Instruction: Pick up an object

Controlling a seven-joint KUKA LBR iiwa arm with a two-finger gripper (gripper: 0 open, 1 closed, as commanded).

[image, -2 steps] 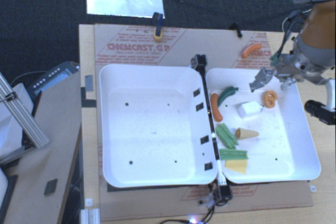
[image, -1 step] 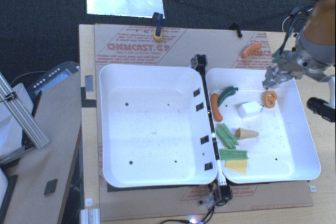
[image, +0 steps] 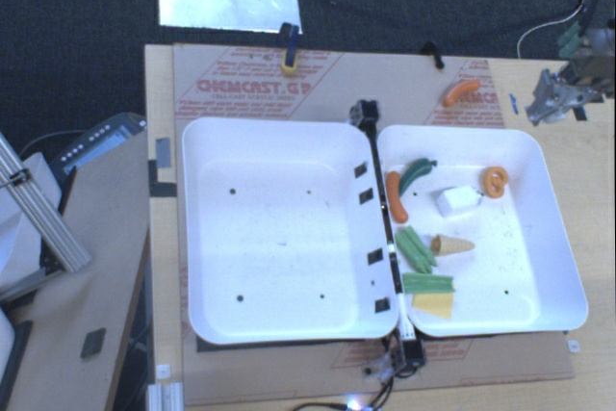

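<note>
I have the gripper (image: 556,99) parked off beyond the far right corner of the right bin (image: 553,197), and I cannot tell how its jaws stand or whether they hold anything. To do this well, I judge I should pick something lying apart from its neighbours: the white block (image: 457,200), near the bin's middle, with the orange ring (image: 495,181) just beside it toward the gripper. I'd come straight down over the block. It looks small, pale and boxy, faint against the bin floor.
</note>
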